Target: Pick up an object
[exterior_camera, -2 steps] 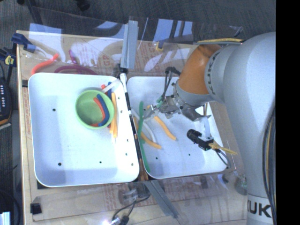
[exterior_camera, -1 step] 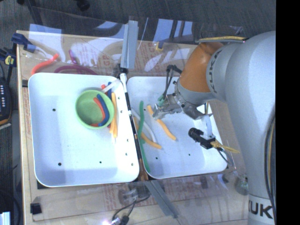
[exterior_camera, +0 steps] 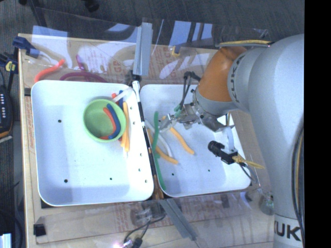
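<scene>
The big grey arm (exterior_camera: 269,97) comes in from the right, orange band (exterior_camera: 217,79) bent down and leftward, wrist tilted so the gripper (exterior_camera: 173,119) points left, hanging low.

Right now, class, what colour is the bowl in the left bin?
Green; the bowl shows best in the camera view.

bright, even | glare on bench (exterior_camera: 93,53) | edges perhaps slightly soft

Arm (exterior_camera: 269,102) cut off at the right and bottom edges. Part of the right bin (exterior_camera: 207,187) is covered by the arm. Fingers of the gripper (exterior_camera: 173,119) too small and cluttered to be read. Bowl (exterior_camera: 105,120) contents partly hidden by its rim.
</scene>
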